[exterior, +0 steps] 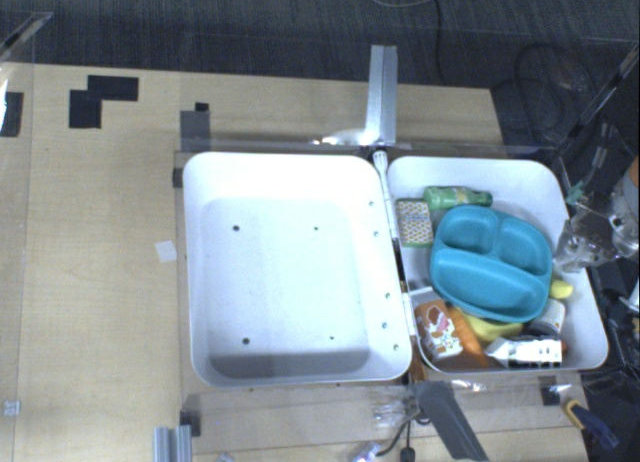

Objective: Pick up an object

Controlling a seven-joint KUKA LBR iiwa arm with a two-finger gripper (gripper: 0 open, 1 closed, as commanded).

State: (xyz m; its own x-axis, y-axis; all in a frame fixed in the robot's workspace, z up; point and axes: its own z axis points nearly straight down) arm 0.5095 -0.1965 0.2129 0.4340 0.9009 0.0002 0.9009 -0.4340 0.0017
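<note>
Nearest my camera, along the bottom rim of the right bin (598,345), lies a white and black packet (527,352) with an orange snack pouch (440,331) at its nine o'clock. Above them a blue divided plate (492,260) sits tilted over a yellow item (497,328), a green bottle (457,197) lies at the plate's twelve o'clock, and a patterned sponge-like pad (413,222) rests by the divider. The left bin (280,175) holds nothing I can pick. The gripper (590,240) hangs at three o'clock of the right bin, just beside its rim; I cannot tell how the jaws stand. My worry is crowding: everything pickable is piled together, so a descent could land on the plate's sloped rim and slide off, or pinch two items at once. I'd also watch for clipping the bin wall, given how close the gripper sits
</note>
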